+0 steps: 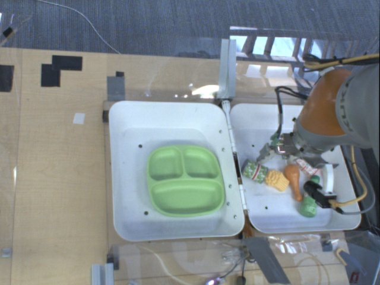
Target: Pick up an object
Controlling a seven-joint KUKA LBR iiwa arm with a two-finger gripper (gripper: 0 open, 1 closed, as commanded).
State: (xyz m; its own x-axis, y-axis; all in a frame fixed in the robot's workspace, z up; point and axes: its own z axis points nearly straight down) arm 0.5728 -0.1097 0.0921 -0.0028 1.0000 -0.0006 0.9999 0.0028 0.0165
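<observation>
I reach in from the right side, and my gripper hangs low over the right bin, in its middle part and a little toward the wall that it shares with the left bin. Whether my gripper is open or closed, I cannot tell; from above, my own wrist covers most of it.

The objects I could pick all lie on the floor of the right bin, in its near half. Just below my gripper and closest to it is a small packet with green, red and white print, lying beside the shared wall. To its right, a yellow piece touches it or almost touches it. Next comes an orange piece, long and tilted, just beside the yellow one. A red and white wrapper lies partly under my wrist. A small green thing sits near the front wall.

In the left bin a green divided plate lies flat in the middle.
</observation>
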